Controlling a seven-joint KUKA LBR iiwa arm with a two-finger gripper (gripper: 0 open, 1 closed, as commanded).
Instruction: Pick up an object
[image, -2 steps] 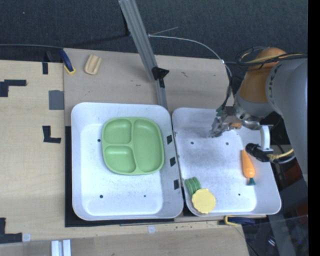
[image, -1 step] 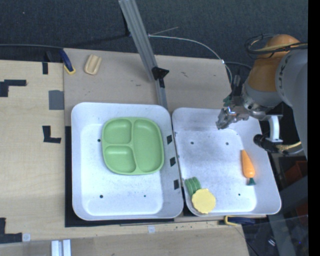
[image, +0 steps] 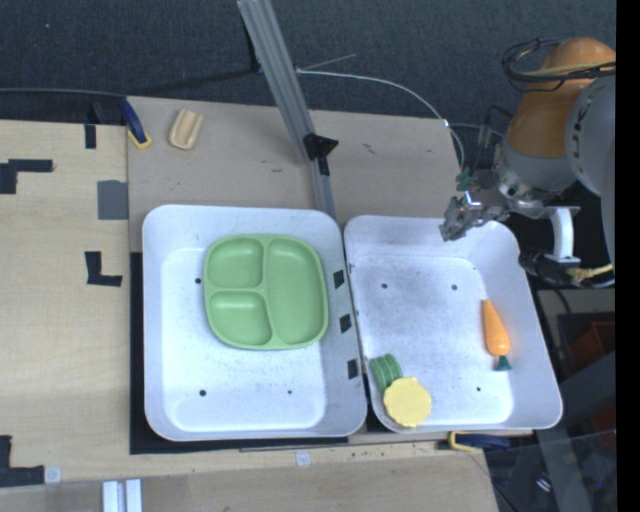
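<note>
- Now the gripper (image: 458, 225) hangs over the far rim of the right bin (image: 440, 300), near its back right corner, on the end of the arm (image: 555, 110) reaching in from the right.
- The tool is small and dark from up here; whether it is open or closed cannot be told, and nothing can be seen in it.
- It sits right at the bin's rim, though contact with the rim cannot be judged from this slant.
- In the right bin, a carrot (image: 495, 330) lies along the right wall, orange body pointing away and a bit of green at its near end.
- At the near left corner of the same bin sits a yellow round piece (image: 408, 401), with a green ridged piece (image: 385, 369) touching it from behind.
- Carrot and gripper are well apart; the yellow and green pair is farther still, across the bin.
- The left bin (image: 170, 330) holds a green divided plate (image: 266, 291) with three compartments, lying flat toward the bin's far half.
- On the bench (image: 230, 150) behind the left bin rest a tan block (image: 185, 129) and, just beside it, a blue and yellow tool (image: 136, 124).
- A grey post (image: 290, 90) slants up from between the bins.
- No writing or label can be read anywhere.
</note>
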